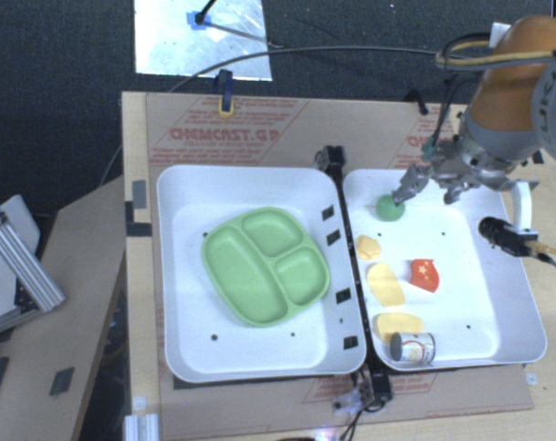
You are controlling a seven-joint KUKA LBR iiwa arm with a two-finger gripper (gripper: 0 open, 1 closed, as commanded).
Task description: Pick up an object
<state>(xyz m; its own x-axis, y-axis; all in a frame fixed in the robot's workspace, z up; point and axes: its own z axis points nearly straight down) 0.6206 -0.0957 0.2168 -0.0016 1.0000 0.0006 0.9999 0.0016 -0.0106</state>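
We've got the gripper (423, 184) with fingers spread, one tip just beside the green ball (389, 208), near the right bin (498, 274) back wall. Our worry: a round ball could roll off the tip. Open floor lies toward the red piece (425, 274).

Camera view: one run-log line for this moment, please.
end effector over right bin | one finger by green ball | no grasp seen | green tray in left bin
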